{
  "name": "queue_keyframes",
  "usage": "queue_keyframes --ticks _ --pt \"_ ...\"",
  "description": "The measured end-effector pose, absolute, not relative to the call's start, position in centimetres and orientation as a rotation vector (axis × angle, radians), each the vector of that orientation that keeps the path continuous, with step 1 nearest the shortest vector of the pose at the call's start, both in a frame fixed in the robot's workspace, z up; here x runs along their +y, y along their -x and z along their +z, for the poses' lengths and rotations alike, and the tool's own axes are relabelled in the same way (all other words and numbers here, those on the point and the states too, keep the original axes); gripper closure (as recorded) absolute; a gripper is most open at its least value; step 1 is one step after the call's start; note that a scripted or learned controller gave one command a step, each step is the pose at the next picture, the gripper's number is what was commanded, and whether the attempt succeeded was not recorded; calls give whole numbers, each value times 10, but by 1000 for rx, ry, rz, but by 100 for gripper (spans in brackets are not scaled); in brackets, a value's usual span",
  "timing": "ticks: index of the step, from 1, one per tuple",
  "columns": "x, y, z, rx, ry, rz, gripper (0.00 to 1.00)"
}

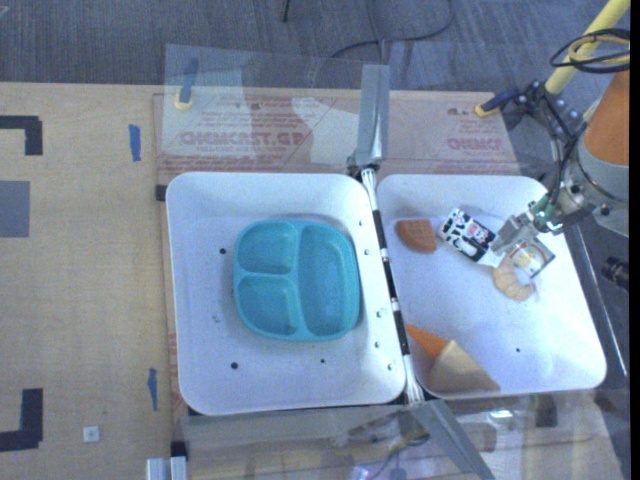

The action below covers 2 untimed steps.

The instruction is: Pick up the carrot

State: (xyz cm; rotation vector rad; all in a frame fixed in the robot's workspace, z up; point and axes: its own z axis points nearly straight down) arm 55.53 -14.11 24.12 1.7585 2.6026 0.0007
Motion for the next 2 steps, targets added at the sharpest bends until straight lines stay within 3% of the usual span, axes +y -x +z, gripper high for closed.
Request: queue_keyframes --ticks 1,2 --pt "-187 -513 314 2679 -1632 1 100" --pt "-223 -562 224 2946 -1076 1 100"
